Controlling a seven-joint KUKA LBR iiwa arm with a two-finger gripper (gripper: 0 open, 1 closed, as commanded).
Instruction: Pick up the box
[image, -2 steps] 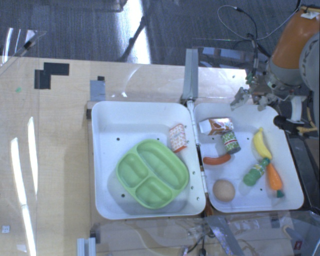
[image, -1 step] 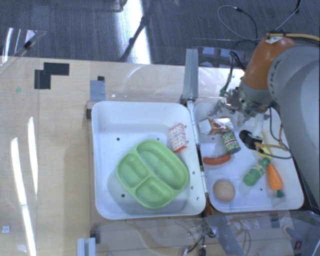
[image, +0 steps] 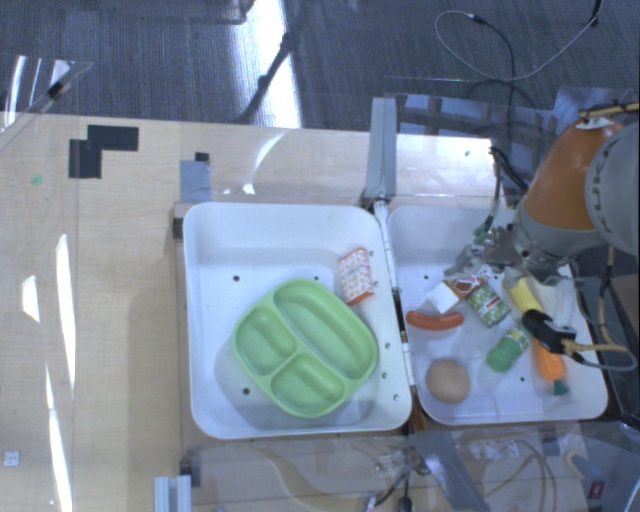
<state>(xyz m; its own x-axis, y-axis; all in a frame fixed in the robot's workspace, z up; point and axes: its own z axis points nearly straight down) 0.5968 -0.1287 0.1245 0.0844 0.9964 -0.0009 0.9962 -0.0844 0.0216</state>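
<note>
A small red-and-white patterned box (image: 355, 275) lies in the left bin (image: 200, 300), against its right wall and just beyond the green plate's far corner. My gripper (image: 480, 252) hangs over the far middle of the right bin (image: 590, 400), well to the right of the box and apart from it. The grey arm with its orange band (image: 560, 185) reaches in from the right. Nothing shows between the fingers.
A green divided plate (image: 305, 347) fills the middle of the left bin. The right bin holds a sausage (image: 435, 320), a round tan ball (image: 448, 380), a white block (image: 443, 298), a green can (image: 488, 303), a green bottle (image: 507, 348), a yellow piece (image: 525, 295) and an orange carrot (image: 551, 362).
</note>
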